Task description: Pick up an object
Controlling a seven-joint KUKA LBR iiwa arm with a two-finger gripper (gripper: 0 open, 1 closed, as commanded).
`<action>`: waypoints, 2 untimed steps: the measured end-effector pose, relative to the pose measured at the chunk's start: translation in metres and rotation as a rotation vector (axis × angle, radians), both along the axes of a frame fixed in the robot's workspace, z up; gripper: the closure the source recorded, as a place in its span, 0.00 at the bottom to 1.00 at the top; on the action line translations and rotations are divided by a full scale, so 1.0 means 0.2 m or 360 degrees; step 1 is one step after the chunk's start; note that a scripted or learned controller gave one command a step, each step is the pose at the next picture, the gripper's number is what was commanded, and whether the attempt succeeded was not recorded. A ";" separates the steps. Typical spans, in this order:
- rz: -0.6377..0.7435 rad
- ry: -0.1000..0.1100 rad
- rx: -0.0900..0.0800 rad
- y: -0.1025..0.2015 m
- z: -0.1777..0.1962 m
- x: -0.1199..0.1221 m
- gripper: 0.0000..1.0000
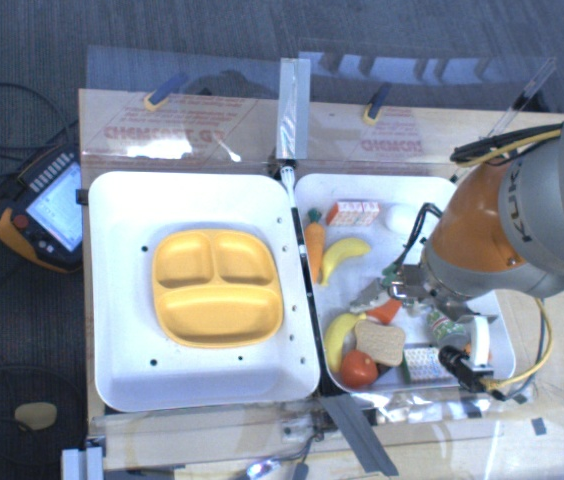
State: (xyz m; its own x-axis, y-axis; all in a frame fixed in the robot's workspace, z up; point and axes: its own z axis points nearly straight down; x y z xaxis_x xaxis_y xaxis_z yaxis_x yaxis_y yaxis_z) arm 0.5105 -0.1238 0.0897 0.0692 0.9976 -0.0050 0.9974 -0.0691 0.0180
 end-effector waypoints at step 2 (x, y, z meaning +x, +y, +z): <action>-0.0100 0.0013 0.0014 -0.10 -0.01 0.05 0.00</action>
